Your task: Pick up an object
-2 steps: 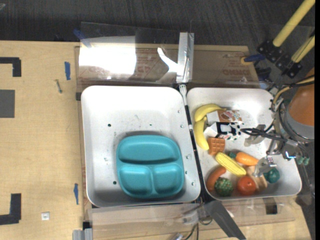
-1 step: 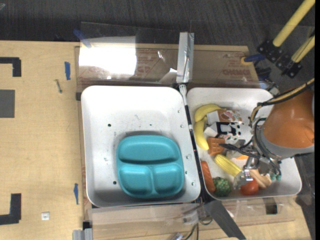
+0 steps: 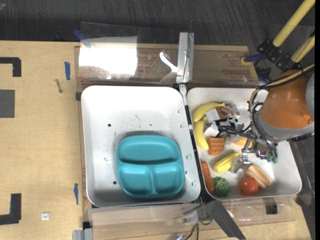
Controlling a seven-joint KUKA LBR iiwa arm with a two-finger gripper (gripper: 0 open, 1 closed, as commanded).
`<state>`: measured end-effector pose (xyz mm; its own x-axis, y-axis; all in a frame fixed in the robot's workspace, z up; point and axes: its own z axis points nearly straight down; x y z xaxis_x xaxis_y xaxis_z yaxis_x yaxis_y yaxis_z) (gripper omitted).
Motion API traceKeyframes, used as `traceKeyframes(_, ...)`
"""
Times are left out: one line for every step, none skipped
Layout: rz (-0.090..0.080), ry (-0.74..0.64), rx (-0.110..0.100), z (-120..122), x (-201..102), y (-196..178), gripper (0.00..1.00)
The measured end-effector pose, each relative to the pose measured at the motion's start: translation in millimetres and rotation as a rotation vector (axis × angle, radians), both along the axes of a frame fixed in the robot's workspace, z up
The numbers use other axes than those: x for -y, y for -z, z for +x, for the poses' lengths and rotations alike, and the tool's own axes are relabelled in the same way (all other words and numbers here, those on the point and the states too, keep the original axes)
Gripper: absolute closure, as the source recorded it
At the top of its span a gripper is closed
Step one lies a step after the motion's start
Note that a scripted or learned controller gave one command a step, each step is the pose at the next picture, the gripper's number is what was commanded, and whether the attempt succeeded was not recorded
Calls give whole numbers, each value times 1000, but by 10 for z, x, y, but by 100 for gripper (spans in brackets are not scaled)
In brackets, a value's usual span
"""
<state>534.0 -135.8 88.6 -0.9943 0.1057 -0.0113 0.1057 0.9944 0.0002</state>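
My gripper (image 3: 243, 160) reaches down into the right bin (image 3: 292, 181), below the grey wrist and its orange band (image 3: 286, 109). It hangs among toy foods: a small yellow piece (image 3: 225, 162) just to its left, a tan bun (image 3: 260, 176) and a red tomato (image 3: 249, 185) just below it. A long banana (image 3: 201, 120) lies at the bin's upper left, next to a black and white item (image 3: 221, 115). An orange waffle square (image 3: 216, 145), a carrot (image 3: 206, 172) and a green broccoli (image 3: 221, 186) lie on the bin's left side.
The left bin (image 3: 100, 109) holds a teal divided tray (image 3: 149, 165) in its lower half. A metal divider post (image 3: 184, 56) stands behind the two bins. Yellow bars (image 3: 295, 16) cross the top right corner. A wooden bench top (image 3: 35, 144) extends left.
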Motion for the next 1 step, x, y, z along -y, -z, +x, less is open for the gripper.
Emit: traceKeyframes(1, 11, -2, -50, -407, 0, 0)
